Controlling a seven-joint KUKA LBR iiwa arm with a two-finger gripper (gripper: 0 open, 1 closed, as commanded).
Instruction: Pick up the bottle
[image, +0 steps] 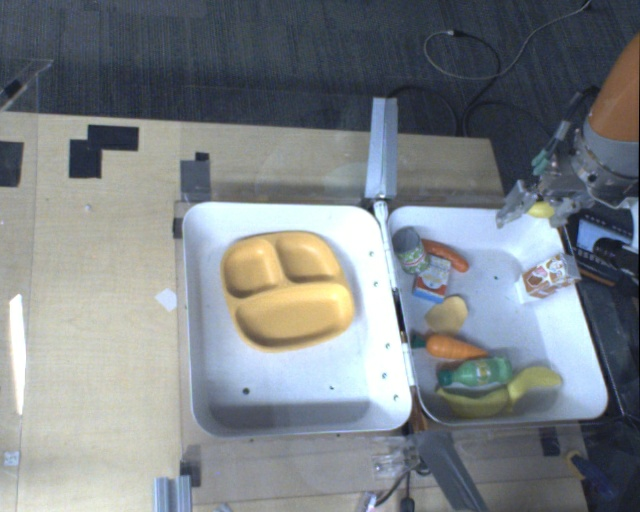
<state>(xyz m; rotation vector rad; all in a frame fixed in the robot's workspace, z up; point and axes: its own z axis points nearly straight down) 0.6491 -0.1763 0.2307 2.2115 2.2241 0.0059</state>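
Bottle (477, 374), green glossy plastic, lies atop curved yellow banana (500, 395).

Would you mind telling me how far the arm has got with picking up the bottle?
Nothing looks done yet: the green bottle lies in the right bin near its front edge, beside the banana and the carrot. In hand: the pincer sits over the bin's far right corner, with something yellow at its tip. Left: moving to the bottle, gripping and lifting it.
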